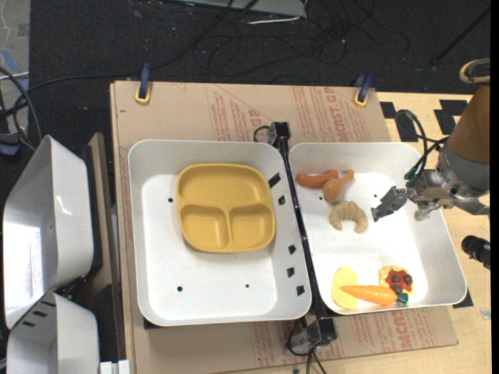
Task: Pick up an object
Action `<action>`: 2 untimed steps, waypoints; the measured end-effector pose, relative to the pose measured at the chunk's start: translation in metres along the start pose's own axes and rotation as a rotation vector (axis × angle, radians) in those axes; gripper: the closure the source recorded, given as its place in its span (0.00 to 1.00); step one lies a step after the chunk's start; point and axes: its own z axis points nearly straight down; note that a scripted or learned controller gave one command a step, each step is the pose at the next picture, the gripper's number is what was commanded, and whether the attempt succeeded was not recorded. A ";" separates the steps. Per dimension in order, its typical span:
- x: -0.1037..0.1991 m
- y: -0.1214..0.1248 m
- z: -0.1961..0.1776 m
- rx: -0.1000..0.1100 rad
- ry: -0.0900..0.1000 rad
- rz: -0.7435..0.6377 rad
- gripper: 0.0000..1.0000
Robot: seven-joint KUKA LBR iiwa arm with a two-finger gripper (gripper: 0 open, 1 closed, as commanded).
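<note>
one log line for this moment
stage: pre-grasp | pincer: over right bin, right of croissant, apart | croissant: lying in bin | left bin: yellow plate

A brown bench (234,107) carries two white bins side by side, left bin (156,291) and right bin (450,265); two yellow clamps (143,92) grip its far edge.

Bright, even overhead light. The yellow plate (226,207) casts a soft, short shadow on the white left bin (156,287); the floor (78,22) around the worktop (218,107) is dark. Focus sharp throughout.
</note>
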 end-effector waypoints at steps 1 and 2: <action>0.000 0.002 -0.005 -0.010 -0.002 -0.002 0.00; 0.004 -0.006 0.054 -0.004 0.000 0.000 0.00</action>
